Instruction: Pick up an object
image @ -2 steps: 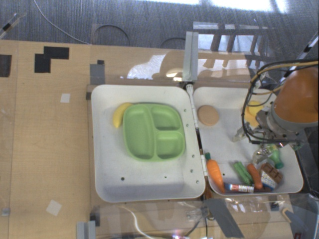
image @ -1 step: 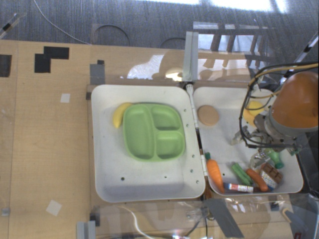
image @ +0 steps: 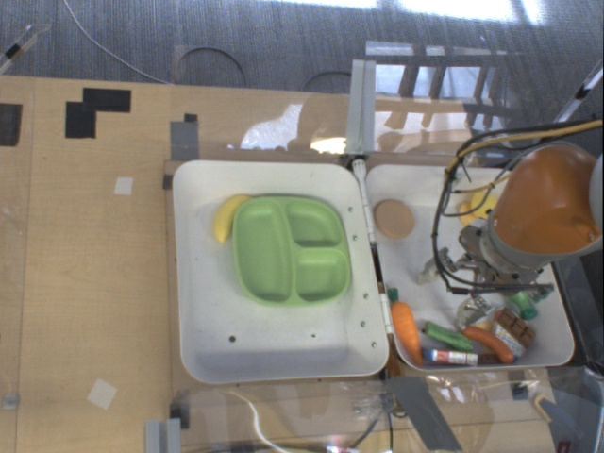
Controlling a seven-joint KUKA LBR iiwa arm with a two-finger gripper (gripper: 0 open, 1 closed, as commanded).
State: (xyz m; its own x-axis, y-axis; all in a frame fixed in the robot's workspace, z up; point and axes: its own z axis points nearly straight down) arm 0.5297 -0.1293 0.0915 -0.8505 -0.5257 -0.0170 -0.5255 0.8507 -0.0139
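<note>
The arm's orange band [image: 550,201] hangs over the right bin [image: 415,253]. Below it my gripper [image: 475,289] reaches down into the bin's middle, just above a cluster of small objects. That cluster holds an orange carrot [image: 406,330], a green stick-like piece [image: 449,336], a red-and-white marker [image: 450,356], a red-orange sausage shape [image: 489,343] and a brown chocolate-like block [image: 515,327]. A round tan disc [image: 394,219] lies at the bin's back left. A yellow item [image: 477,206] peeks out beside the arm, mostly hidden by it.
The left bin [image: 203,281] carries a green divided plate [image: 290,250] with a yellow banana [image: 226,217] tucked at its back-left edge. A metal divider [image: 370,243] separates the bins. Black cables [image: 453,187] loop off the arm's left side.
</note>
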